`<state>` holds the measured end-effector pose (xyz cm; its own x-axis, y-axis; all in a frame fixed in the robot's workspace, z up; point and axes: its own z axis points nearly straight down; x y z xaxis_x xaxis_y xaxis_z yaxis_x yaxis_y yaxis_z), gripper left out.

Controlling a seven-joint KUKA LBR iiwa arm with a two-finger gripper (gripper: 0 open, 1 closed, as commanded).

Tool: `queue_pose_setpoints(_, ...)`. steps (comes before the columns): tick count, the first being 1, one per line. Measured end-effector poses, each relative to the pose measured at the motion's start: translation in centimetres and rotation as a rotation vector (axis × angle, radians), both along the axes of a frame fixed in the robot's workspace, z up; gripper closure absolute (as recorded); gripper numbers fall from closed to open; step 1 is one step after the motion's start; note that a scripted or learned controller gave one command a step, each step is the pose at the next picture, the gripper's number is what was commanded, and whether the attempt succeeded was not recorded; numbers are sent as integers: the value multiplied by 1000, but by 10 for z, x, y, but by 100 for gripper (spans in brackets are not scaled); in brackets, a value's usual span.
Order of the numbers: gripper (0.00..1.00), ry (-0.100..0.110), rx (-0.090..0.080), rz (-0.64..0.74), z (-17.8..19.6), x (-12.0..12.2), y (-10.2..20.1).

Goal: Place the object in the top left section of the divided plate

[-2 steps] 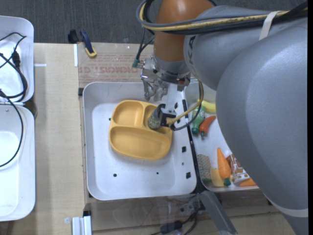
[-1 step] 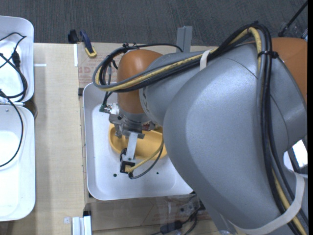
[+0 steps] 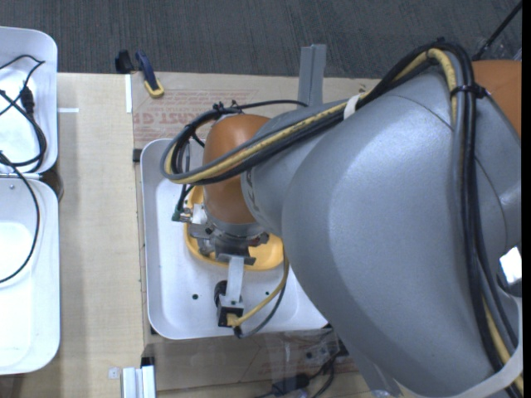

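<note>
while the one grey arm (image 3: 398, 222) covers the frame from 3 o'clock, two white bins lie on the bench (image 3: 91, 222): the right bin (image 3: 166, 305) at centre and the left bin (image 3: 25, 322) at 9 o'clock. one yellow plate (image 3: 197, 247) rests in the right bin, its curved rim showing at 5 and 8 o'clock of the wrist, its sections hidden. the gripper (image 3: 228, 243) points down over it; how its grip stands cannot be told. one black cable (image 3: 41, 146) loops in the left bin, and one blue-and-yellow clamp (image 3: 149, 75) sits at 11 o'clock.
</note>
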<state>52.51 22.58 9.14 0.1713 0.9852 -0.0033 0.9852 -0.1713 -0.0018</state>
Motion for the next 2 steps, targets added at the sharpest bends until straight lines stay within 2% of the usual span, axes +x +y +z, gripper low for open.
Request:
queue_pose_setpoints(1,0,-3,-7,-6,0,2,-6)
queue_pose_setpoints(2,0,0,0,-142,64,9,-48)
